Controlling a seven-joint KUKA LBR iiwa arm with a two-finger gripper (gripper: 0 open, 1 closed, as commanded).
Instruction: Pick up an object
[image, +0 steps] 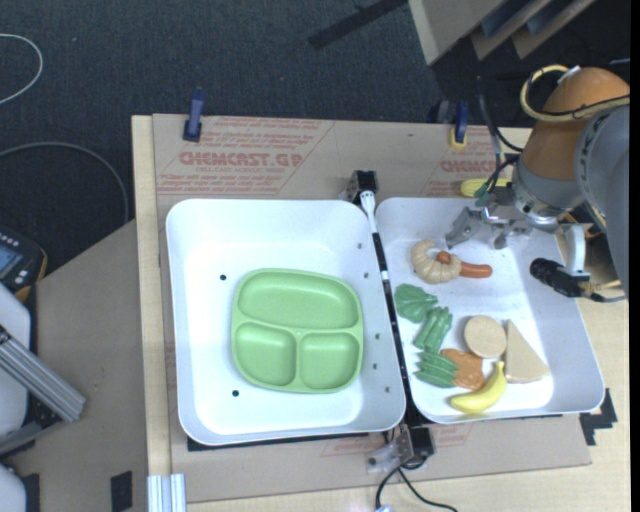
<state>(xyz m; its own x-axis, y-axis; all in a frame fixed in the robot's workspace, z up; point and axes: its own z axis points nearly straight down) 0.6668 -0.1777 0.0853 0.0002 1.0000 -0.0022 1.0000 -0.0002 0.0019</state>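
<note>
The toy foods lie in the right bin (560, 330), none of them lifted. Nearest the arm is a pale, ribbed garlic-like bulb (434, 262) with a small red sausage (476, 268) just beside it on its right. Below these sits a dark green leafy piece (412, 299), then a bundle of green pods (433, 328) and another green piece (434, 371) near the divider. Toward the front of the bin a round tan slice (484, 336) touches a pale wedge (523, 356), an orange carrot-like piece (464, 366) lies under the slice, and a yellow banana (480, 395) curves along the front edge. The end effector (487, 226) hangs over the back part of the right bin, just above and to the right of the bulb, with its metal fingers (462, 226) spread apart and nothing between them. Behind it the grey arm (600, 160) with its orange band (565, 125) reaches in from the right. The left bin (195, 300) holds a light green divided plate (296, 328) with three compartments, lying flat in the middle. Both bins rest side by side on a brown board (240, 150) printed with red lettering, fixed to the counter (620, 320) by blue clamps (194, 116) at the back edge.
</note>
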